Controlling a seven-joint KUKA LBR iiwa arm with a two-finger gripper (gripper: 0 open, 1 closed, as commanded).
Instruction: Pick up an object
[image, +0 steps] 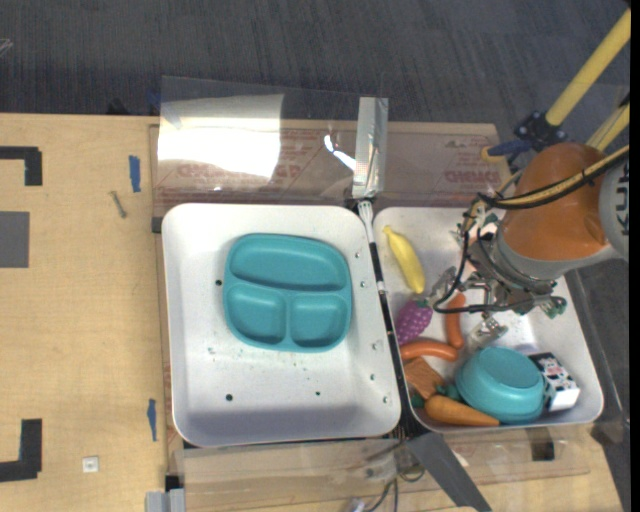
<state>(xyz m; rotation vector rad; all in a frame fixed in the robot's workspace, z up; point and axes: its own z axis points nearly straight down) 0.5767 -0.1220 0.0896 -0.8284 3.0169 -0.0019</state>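
The right bin (588, 372) holds a yellow banana (405, 258), a purple bunch of grapes (413, 320), an orange sausage (428, 351), a carrot (460, 411), a teal bowl (503, 382) and a small printed box (557, 381). My gripper (470, 305) hangs low over the middle of this bin, just right of the grapes and above the bowl. A small orange-red piece (454, 318) lies right under it. The wrist blocks the view of whether anything is held.
The left bin (200, 380) carries a teal divided plate (288, 290). A clear plastic sheet (270, 150) stands behind both bins. The arm's orange band (555, 200) hovers over the right bin's far right side. Wooden bench lies to the left.
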